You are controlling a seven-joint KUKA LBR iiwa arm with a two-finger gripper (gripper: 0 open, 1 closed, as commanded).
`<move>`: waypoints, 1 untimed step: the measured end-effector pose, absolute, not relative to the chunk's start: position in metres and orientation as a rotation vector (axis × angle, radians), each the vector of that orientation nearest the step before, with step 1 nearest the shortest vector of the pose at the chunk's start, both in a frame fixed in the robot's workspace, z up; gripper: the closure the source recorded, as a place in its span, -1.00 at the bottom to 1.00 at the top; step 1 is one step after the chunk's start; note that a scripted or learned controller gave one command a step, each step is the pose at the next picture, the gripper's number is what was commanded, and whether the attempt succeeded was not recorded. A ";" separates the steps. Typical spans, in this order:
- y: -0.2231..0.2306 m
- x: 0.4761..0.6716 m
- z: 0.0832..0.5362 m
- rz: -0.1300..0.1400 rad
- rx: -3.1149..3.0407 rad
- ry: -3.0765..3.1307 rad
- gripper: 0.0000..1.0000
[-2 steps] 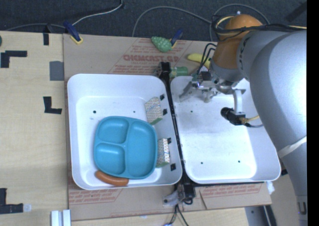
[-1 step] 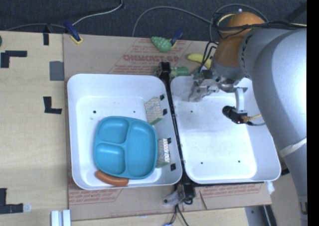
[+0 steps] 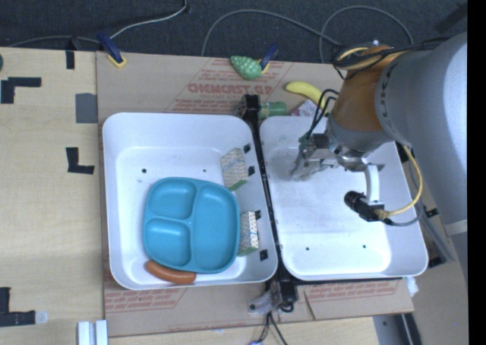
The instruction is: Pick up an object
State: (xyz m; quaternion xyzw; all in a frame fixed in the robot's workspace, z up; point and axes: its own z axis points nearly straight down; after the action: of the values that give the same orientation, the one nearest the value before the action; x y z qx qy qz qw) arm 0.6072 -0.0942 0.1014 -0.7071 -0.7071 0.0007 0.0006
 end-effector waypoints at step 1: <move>-0.015 0.581 0.185 -0.001 -2.218 -2.224 1.00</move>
State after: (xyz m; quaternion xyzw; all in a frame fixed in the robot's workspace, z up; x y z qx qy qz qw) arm 0.5810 -0.0149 0.1846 -0.7060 -0.7082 -0.0005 0.0003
